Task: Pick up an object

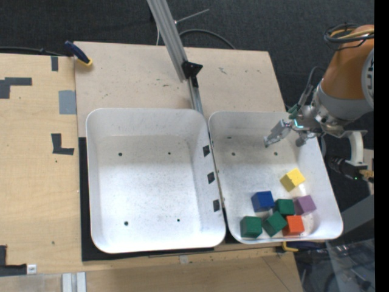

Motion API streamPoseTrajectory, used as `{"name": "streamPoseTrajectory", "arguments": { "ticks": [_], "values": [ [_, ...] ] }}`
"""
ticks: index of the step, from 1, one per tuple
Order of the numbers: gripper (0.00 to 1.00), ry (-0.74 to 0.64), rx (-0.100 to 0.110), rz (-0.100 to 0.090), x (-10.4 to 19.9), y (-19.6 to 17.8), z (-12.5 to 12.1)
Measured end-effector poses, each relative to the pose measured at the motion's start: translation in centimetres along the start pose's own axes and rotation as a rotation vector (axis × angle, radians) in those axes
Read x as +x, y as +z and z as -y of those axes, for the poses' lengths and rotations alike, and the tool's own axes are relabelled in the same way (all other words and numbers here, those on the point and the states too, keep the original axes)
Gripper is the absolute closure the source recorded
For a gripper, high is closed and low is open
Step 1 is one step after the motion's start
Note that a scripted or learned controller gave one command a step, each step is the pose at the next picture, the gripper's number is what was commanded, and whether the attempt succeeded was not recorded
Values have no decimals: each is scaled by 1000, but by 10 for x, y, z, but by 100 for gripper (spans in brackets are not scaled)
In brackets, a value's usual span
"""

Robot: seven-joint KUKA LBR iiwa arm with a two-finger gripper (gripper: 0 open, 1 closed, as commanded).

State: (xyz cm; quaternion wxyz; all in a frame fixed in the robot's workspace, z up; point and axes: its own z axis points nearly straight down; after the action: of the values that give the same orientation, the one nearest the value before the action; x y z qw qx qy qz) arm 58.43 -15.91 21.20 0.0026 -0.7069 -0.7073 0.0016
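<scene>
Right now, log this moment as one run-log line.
tool: over right bin, far end, holding nothing | blocks: clustered at near end | yellow block: nearest tool, apart | left bin: untouched

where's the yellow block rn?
In the right bin, toward its right wall: the yellow block sits apart, just above the purple block and below the gripper.
</scene>
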Motion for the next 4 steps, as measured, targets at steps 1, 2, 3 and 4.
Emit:
{"name": "streamPoseTrajectory", "arguments": {
  "ticks": [1,2,3,4],
  "values": [
    [0,-2,-5,1,0,-3,-1],
    [0,-1,-1,2,-1,41,-3],
    [0,-1,1,1,7,96,6],
    [0,-1,-1,1,8,122,7]
  ]
}}
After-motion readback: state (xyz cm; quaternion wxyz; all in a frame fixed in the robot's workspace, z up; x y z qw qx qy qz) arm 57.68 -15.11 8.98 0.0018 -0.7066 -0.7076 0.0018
